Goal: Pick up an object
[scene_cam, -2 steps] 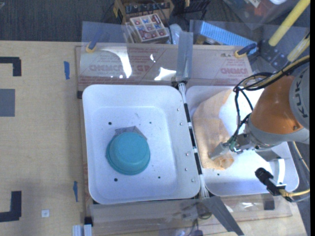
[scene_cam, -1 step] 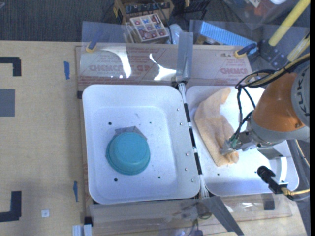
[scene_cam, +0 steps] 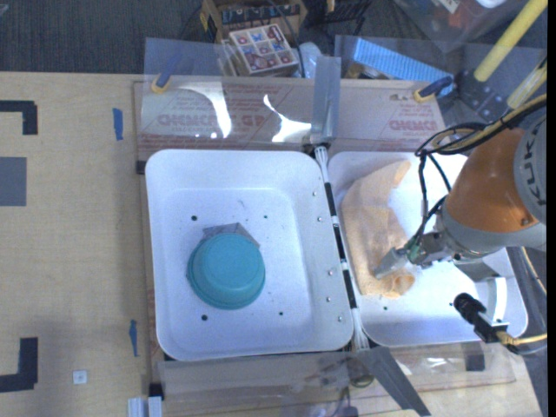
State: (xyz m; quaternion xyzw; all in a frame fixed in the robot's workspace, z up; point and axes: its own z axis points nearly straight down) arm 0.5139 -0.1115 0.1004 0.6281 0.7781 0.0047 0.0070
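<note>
A pale orange, cloth-like object (scene_cam: 373, 220) lies in the right bin (scene_cam: 434, 320), against its left wall. My gripper (scene_cam: 395, 266) reaches down from the right onto the object's lower end, at or just above its surface. The orange-banded wrist (scene_cam: 486, 198) hangs over the bin's right half and hides part of the floor. A teal bowl (scene_cam: 227, 271) rests upside down in the left bin (scene_cam: 174, 189), on a small grey patch, well away from the gripper.
A metal divider (scene_cam: 334, 233) runs between the two bins. Clear panels and a grey post (scene_cam: 326, 98) stand behind them. Black cables (scene_cam: 430, 176) loop beside the arm. Wooden bench top (scene_cam: 69, 233) stretches out to the left.
</note>
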